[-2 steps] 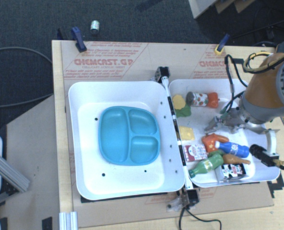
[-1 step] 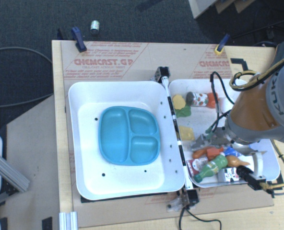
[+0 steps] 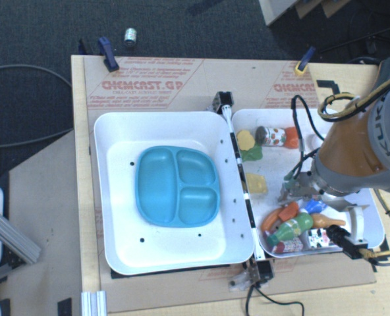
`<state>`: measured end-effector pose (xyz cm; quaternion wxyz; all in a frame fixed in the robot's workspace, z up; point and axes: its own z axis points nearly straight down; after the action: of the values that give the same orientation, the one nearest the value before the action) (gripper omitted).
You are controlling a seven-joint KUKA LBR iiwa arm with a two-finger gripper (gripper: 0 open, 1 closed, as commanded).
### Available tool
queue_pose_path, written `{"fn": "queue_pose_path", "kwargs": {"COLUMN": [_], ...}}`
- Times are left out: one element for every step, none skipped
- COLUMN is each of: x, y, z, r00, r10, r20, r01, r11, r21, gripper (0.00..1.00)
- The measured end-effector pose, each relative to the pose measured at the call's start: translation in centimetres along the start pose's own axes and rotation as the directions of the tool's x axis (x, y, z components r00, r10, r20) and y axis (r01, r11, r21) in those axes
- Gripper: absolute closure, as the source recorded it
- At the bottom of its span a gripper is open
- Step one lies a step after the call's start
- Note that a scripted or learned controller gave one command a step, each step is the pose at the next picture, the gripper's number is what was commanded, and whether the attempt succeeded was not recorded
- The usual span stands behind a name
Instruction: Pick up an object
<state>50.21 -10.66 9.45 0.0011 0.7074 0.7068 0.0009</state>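
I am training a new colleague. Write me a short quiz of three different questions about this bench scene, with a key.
1. True or false: the blue divided plate lies in the left bin.
2. Which bin does the arm's end effector reach into?
A. left
B. right
3. Fill in: the small can lies near the right bin's ____ edge, far or near.

Key: 1 true; 2 B; 3 far.
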Motion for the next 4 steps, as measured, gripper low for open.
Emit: {"fn": "queue_pose_path", "kwargs": {"x": [2.8, 2.8, 0.3, 1.4], "y": [5.1, 5.1, -0.8, -1.8], "z": [-9.1, -9.0, -10.5, -3.3], "r00": [1.000, 1.000, 1.000, 1.000], "r10": [-0.002, -0.001, 0.000, 0.000], "r20": [0.000, 0.000, 0.000, -0.001], "r01": [0.002, 0.001, 0.000, 0.000], "r11": [1.000, 1.000, 1.000, 1.000], "r21": [0.000, 0.003, 0.005, 0.005], "gripper": [1.00, 0.00, 0.00, 0.00]}}
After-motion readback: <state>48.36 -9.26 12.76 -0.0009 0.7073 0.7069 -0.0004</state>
